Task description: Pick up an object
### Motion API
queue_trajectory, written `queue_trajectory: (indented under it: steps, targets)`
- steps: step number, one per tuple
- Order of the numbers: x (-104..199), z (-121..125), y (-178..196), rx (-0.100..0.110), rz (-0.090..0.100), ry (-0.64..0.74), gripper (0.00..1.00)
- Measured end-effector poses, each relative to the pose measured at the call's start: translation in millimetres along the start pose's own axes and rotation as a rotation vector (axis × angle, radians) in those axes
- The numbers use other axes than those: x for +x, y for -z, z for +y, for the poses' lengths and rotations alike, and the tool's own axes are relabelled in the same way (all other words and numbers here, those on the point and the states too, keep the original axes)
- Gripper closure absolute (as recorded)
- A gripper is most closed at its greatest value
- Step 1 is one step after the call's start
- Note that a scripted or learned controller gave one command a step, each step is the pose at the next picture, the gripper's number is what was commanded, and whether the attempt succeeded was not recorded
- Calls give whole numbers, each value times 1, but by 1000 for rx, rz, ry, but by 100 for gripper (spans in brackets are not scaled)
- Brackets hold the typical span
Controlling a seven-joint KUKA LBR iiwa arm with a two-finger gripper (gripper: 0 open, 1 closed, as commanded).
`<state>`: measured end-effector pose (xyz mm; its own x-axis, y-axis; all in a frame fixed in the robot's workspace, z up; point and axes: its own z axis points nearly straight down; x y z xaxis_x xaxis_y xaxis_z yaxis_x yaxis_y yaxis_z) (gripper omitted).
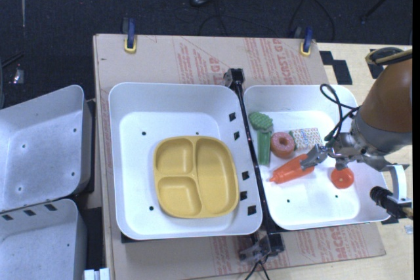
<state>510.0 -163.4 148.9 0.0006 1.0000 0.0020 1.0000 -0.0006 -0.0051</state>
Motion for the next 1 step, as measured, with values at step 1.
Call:
queue_trajectory:
  steps: [1]
  targets:
    - [1, 5, -44, -14, 4, 1, 0]
